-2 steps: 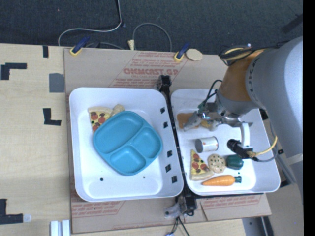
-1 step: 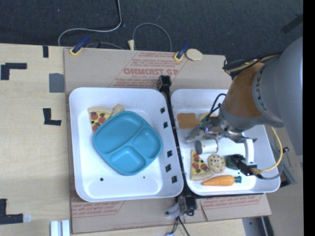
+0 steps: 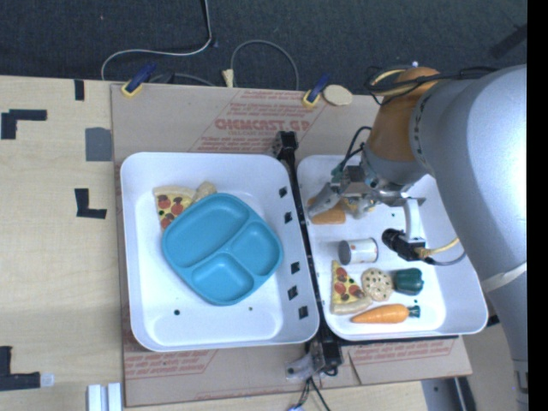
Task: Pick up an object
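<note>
Divided plate (image 3: 222, 248) in left bin (image 3: 141, 315), pizza slice (image 3: 174, 204) behind it, carrot (image 3: 380, 315) in right bin (image 3: 462, 315)

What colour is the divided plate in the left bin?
Light blue, seen in the camera view: the divided plate in the left bin.

Pizza slice (image 3: 174, 204) half under blue tray (image 3: 222, 247) (arm (image 3: 479, 144) cut off at right edge)

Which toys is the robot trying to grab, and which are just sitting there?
For the job:
gripper
orange food piece right under it, in the right bin

Just lying about:
blue divided plate
pizza slice behind it
second pizza slice
cookie
carrot
green pepper
small can
</note>
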`<state>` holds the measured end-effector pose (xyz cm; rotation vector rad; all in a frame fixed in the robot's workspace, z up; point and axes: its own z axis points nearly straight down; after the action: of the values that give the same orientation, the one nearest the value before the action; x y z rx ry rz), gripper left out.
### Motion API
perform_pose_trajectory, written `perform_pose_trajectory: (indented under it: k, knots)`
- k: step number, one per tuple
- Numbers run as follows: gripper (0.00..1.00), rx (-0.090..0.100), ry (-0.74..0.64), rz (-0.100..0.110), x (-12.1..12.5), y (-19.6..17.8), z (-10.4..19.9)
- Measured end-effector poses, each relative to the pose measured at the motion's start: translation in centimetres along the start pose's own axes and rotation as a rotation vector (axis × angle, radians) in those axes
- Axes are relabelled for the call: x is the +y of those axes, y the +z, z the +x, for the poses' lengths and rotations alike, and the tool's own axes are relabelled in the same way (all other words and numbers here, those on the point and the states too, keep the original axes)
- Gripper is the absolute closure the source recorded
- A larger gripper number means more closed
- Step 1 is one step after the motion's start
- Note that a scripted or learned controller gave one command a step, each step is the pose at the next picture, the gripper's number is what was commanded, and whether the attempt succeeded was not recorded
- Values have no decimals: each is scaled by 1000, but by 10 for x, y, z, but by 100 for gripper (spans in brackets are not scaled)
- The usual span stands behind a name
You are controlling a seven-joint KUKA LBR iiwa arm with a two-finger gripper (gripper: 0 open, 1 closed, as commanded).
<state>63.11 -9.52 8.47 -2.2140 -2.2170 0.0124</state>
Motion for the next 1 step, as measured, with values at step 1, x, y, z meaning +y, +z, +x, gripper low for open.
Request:
perform_pose_trajectory:
  k: [1]
  knots:
    - [0,4,12,45,15,4,-3]
